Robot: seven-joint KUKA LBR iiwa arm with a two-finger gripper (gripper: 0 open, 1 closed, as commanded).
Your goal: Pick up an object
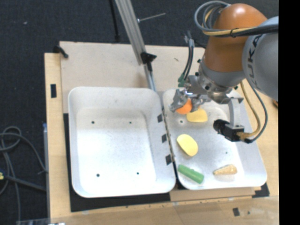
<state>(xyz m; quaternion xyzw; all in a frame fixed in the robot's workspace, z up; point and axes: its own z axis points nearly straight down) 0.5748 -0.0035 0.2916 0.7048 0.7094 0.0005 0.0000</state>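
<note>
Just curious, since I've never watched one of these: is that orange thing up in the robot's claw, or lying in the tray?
Cannot tell. The orange thing sits right at the claw over the right tray, hiding any lift.

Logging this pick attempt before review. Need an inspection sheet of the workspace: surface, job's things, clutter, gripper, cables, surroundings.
Surface: tan wooden bench bearing two shallow white plastic bins, left bin and right bin, side by side.
Job's things: all in the right bin: small orange rounded object at the gripper, pale yellow oval piece, larger yellow oval piece, green cylindrical piece, tan wedge-shaped piece.
Clutter: nothing seen.
Gripper: two-finger gripper low over the right bin's upper left corner, at the orange object; a hold cannot be confirmed.
Cables: grey hoses looping at the wrist; black cable on the floor.
Surroundings: dark carpet; slanted aluminium rail.
</note>
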